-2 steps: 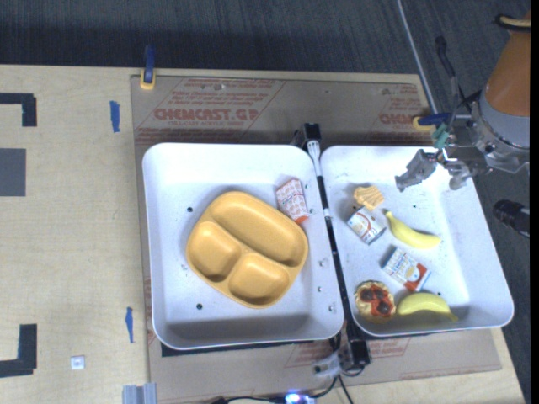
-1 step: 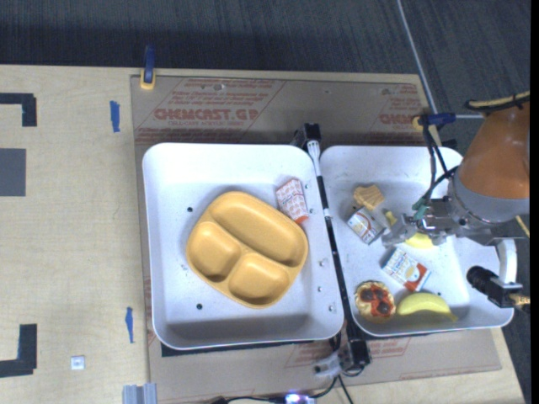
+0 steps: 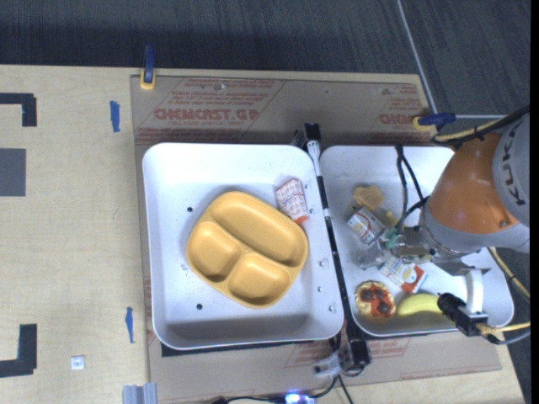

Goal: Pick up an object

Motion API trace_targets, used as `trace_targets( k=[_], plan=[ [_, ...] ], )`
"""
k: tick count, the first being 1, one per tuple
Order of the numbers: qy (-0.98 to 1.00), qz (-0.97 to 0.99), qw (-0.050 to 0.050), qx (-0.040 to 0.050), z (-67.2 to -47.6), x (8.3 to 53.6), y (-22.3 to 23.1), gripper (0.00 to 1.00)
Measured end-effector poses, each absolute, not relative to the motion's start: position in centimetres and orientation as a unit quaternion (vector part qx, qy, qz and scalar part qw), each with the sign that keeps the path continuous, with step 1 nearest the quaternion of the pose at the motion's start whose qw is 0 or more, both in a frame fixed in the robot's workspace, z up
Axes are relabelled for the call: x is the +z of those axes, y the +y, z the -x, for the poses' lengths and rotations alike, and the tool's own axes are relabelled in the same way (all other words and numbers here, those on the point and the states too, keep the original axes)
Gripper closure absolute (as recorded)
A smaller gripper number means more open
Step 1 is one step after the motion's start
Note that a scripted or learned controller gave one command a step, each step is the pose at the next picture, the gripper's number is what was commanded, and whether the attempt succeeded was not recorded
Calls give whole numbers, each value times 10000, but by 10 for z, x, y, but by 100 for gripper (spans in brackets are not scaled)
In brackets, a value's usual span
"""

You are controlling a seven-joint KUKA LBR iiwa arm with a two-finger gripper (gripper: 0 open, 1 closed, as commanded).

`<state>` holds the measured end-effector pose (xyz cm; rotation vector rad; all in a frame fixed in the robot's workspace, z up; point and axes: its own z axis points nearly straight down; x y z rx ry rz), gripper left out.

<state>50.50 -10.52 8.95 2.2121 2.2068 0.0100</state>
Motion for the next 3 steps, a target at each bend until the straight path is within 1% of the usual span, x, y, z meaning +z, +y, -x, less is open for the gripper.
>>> trace_targets(
  k=[1,2,3],
  plan=[
    [7066,-7075,112,49,-487,90,-96,0],
    [7070,-7071,111,72,-489,101,-95,100],
    [7071,-7069,112,72,-489,101,-95,0]
  ],
)
